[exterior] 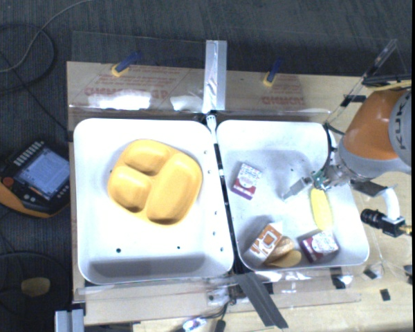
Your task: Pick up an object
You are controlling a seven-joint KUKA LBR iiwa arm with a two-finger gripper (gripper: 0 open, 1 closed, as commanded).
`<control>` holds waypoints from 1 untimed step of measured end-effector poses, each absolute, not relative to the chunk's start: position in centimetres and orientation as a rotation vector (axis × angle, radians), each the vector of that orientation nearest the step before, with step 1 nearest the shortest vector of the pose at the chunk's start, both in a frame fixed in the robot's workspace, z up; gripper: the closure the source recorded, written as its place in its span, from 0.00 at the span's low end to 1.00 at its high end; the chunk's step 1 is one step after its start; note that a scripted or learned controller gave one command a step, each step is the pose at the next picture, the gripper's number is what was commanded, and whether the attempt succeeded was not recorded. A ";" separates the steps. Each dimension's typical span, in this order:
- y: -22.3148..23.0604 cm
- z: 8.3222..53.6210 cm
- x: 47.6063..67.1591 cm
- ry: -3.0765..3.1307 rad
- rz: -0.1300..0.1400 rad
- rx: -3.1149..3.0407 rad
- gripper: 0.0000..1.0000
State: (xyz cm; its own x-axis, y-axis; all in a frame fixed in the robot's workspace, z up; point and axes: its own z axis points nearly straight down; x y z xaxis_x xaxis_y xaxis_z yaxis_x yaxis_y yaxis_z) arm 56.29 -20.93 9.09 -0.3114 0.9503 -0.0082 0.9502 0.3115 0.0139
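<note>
Nothing is being carried yet: the gripper (301,185) is hovering with released fingers (290,191) just beside the yellow banana (321,209) lying in the right bin (277,140), so grasping and lifting are remaining.

A single camera looks down from above the bench (83,75) at a slant, far enough off to take in both white bins whole, with dark floor around them. The metal divider strip (215,75) between the bins runs up the middle of the view. Left of that strip lies the left bin (90,254); right of it lies the right bin (277,137). The arm (373,133) enters from the right, well right of the strip.
</note>
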 end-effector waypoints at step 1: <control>-20.8 10.0 56.4 2.532 0.014 1.834 1.00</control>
State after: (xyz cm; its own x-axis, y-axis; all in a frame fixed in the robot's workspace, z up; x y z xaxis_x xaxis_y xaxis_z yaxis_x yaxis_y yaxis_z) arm 56.44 -20.81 10.04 -0.3116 0.9502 -0.0072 0.9500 0.3117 0.0165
